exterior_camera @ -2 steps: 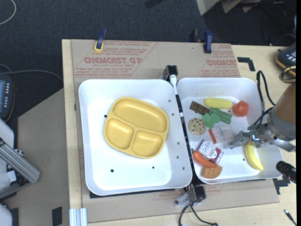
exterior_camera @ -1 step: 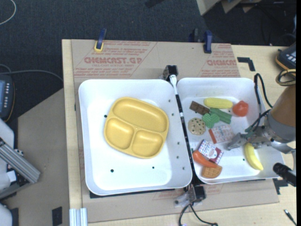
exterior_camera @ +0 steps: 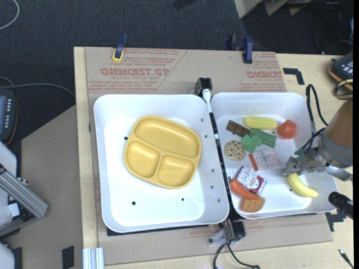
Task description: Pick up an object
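Setting: a robotics lab, where I work. Evidence: my bench is a board [exterior_camera: 168,72] in brown protective paper printed CHEMCAST, held by blue clamps [exterior_camera: 247,49] at its far edge. Two white bins [exterior_camera: 112,206] sit side by side on it, one holding a yellow divided tray [exterior_camera: 161,151], the other plastic toy food [exterior_camera: 259,122]. Loose cables [exterior_camera: 312,102], aluminium framing [exterior_camera: 22,194] and dark carpet [exterior_camera: 84,15] surround the bench.

The arm [exterior_camera: 343,136] is cut off by the right edge. The gripper [exterior_camera: 296,167] is too small and blurred for its state to be told.
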Motion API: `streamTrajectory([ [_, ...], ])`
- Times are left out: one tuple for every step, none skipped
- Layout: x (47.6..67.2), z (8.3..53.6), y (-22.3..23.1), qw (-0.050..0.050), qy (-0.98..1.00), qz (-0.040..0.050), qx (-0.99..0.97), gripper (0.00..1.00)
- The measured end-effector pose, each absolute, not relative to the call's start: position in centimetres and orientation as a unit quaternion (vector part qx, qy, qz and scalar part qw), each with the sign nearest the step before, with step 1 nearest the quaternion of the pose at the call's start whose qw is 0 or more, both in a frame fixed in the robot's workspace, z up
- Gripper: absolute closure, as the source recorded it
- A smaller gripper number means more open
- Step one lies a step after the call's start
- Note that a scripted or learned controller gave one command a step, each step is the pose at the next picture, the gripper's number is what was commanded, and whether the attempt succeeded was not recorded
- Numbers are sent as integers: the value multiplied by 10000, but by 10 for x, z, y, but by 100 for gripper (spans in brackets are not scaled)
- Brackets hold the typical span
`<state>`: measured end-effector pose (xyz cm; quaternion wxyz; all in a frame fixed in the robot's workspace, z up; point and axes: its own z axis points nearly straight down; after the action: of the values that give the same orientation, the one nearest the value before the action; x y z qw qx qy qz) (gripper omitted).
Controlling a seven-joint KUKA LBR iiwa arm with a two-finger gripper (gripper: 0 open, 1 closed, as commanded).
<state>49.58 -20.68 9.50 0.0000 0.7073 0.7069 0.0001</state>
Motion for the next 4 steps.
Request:
streamTrajectory([
  [501, 158, -204, 38, 7076, 13, 7066, 100],
  [511, 207, -209, 39, 7075, 12, 7067, 100],
  [512, 226, -209, 27, 7076, 8, 7066, 100],
  [517, 236, -157, -2, 7094, 13, 7048, 100],
])
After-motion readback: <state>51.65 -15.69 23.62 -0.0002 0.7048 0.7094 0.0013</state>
